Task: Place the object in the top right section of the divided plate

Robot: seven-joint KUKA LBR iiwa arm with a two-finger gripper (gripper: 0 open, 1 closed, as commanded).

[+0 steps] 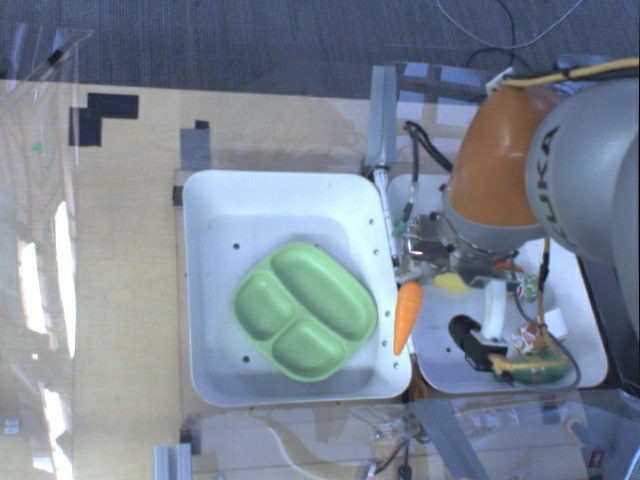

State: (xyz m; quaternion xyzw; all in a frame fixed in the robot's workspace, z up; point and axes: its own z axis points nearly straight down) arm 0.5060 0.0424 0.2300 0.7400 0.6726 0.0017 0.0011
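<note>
Carrot hung at the divider between the two bins.

The carrot [405,316] hung just below the gripper [410,268], over the left bin's [215,208] right rim; whether the fingers pinched it, I cannot tell. The green divided plate [305,311] lay in the left bin, and other items sat in the right bin [590,353].

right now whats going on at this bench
A grey and orange robot arm reaches in over the right bin. A green divided plate sits in the left bin, and all its sections look bare. A carrot lies against the ridge between the two bins, just below the gripper. More small items lie in the right bin. Whether the gripper is touching the carrot cannot be made out.
</note>
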